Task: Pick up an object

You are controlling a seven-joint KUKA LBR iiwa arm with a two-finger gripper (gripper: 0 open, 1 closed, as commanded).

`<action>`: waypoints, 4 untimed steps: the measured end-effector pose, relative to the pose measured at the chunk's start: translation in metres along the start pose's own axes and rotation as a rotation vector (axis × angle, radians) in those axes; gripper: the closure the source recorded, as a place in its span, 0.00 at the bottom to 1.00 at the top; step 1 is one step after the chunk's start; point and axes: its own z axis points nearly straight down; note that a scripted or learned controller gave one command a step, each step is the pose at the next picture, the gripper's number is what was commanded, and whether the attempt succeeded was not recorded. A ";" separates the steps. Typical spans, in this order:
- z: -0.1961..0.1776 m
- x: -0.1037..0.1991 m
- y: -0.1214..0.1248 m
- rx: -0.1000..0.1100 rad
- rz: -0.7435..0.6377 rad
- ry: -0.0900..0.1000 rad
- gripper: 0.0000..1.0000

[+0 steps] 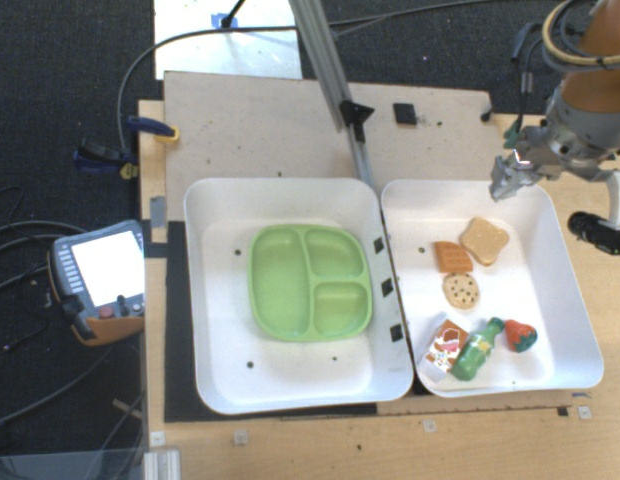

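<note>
The right bin (550,218) holds a slice of toast (485,240), an orange waffle cracker (453,257), a round chip cookie (460,291), a small red-and-white carton (447,348), a green bottle (476,351) and a red strawberry-like toy (519,337). My gripper (506,181) hangs over the bin's far rim, up and to the right of the toast, apart from every object. Nothing shows between its fingers.
The left bin (220,268) carries a green divided plate (311,281). A slanted metal pole (330,63) rises behind the bins. A teach pendant (100,280) lies left of the bench. A small black block (405,114) rests on the board behind the right bin.
</note>
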 end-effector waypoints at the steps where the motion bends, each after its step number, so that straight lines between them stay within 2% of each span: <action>1: 0.016 0.055 -0.001 0.003 -0.001 0.000 1.00; 2: 0.019 0.119 -0.002 0.003 -0.006 0.002 1.00; 3: 0.024 0.170 0.002 0.002 -0.004 0.002 1.00; 4: 0.039 0.229 -0.006 0.004 -0.004 0.002 1.00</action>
